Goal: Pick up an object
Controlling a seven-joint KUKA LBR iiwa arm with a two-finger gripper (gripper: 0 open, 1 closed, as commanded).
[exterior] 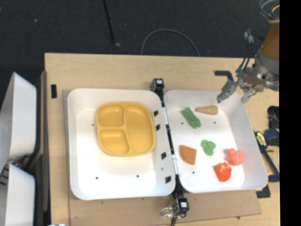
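- Two white bins, and my pincer point(233, 92) hangs open with nothing in it over the right bin's point(244, 180) far corner
- tan cone point(207, 109) lies just beside it

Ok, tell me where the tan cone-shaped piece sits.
The tan cone-shaped piece lies in the right bin near its top edge, just right of the green piece, below the end effector.

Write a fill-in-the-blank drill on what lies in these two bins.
1. The yellow divided plate lies in the ____ bin.
2. The plate has ____ compartments.
3. The gripper hangs over the right bin's ____ edge, fingers apart.
4. The item nearest the gripper is the ____ cone-shaped piece.

Missing words: left; three; far; tan
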